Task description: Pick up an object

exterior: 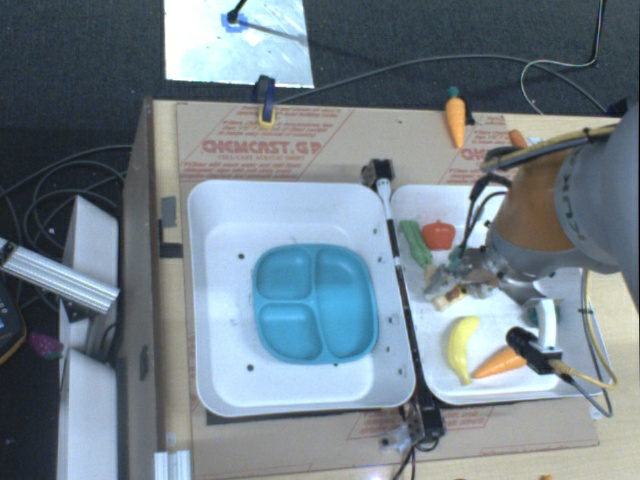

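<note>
The brown bench board (300, 138) bears red print reading "CHEMCAST GP".

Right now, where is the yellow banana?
The yellow banana lies in the right bin, near its front edge, just left of the orange carrot and below the gripper.

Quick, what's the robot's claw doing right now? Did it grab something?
Gripper: low in the right bin, by the green vegetable and tomato; open or closed cannot be told.
</note>
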